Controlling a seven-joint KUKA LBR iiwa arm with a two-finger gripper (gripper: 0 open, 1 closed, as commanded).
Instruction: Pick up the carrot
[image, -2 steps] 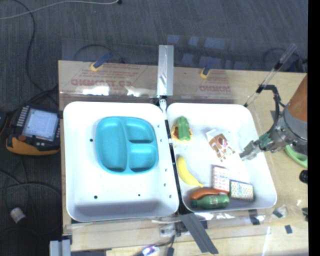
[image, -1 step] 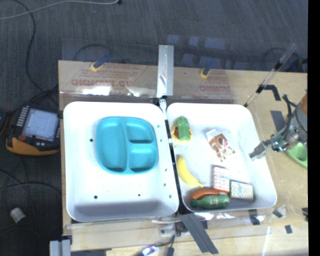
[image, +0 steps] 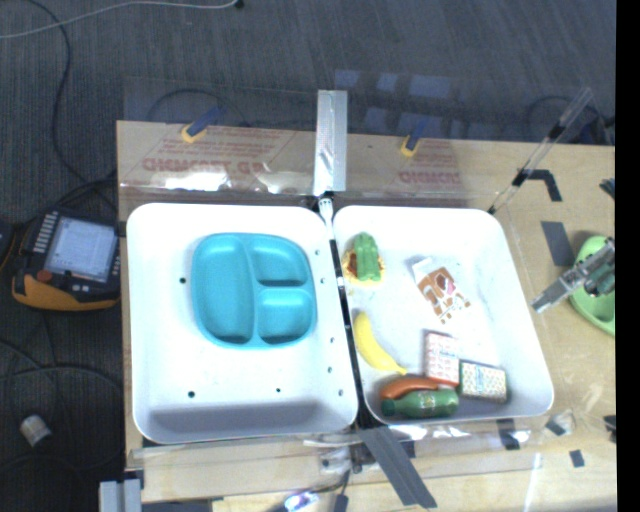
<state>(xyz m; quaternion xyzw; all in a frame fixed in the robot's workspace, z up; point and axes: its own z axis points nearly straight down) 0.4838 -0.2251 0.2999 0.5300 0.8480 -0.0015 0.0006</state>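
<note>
Two white bins sit side by side on the desk (image: 520, 165), their inner walls touching. The left bin (image: 160, 390) carries one thing, a blue divided plate (image: 253, 288) with three compartments, lying about in its middle.

The right bin (image: 515, 300) holds seven things. The one carrot (image: 413, 383), orange-red, lies flat near the bin's front wall, its length running across the bin. Right against its front side lies one dark green cucumber (image: 421, 404), parallel to it and touching. One yellow banana (image: 371, 343) curves along the bin's inner wall, its lower end just beside the carrot's left tip. One green and yellow vegetable (image: 363, 257) lies near the back inner corner. There are three small cartons: a brown and white one (image: 440, 288) alone in the middle, a pink one (image: 441, 352) just behind the carrot, and a pale one (image: 483, 380) at the carrot's right end.
</note>
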